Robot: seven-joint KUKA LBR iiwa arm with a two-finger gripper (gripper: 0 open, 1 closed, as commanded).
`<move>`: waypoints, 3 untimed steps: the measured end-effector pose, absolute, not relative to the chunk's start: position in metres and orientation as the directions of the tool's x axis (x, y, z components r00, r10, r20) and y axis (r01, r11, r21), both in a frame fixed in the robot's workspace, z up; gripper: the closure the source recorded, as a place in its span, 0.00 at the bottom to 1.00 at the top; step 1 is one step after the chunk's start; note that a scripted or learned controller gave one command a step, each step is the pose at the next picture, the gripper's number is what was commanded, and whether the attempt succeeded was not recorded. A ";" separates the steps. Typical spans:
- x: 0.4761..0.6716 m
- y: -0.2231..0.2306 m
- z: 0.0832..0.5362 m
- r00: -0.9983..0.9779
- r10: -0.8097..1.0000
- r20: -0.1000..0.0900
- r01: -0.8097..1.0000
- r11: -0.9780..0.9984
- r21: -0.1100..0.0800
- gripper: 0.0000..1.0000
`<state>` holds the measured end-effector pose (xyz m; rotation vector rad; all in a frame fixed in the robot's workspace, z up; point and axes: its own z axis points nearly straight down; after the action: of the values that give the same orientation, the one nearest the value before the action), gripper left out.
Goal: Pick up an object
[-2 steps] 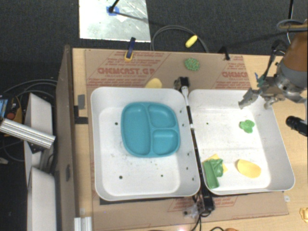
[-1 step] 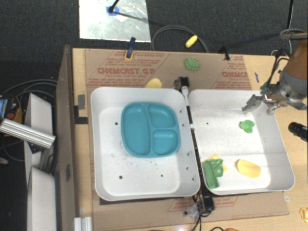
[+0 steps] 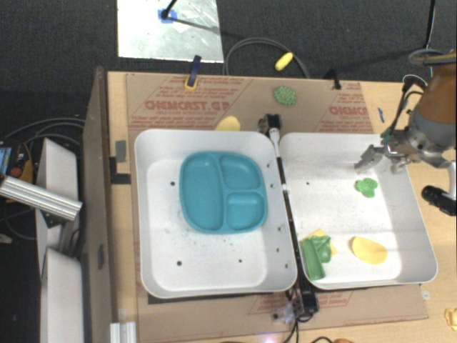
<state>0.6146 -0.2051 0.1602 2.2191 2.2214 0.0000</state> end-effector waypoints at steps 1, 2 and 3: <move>0.614 -0.206 0.097 -0.001 1.000 0.000 1.000 0.001 -0.002 0.00; 0.607 -0.207 0.196 0.000 1.000 -0.004 1.000 0.000 0.011 0.00; 0.613 -0.206 0.130 -0.003 1.000 0.000 1.000 0.003 -0.002 0.00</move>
<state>0.6125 -0.2057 0.1301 2.2192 2.2251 -0.0019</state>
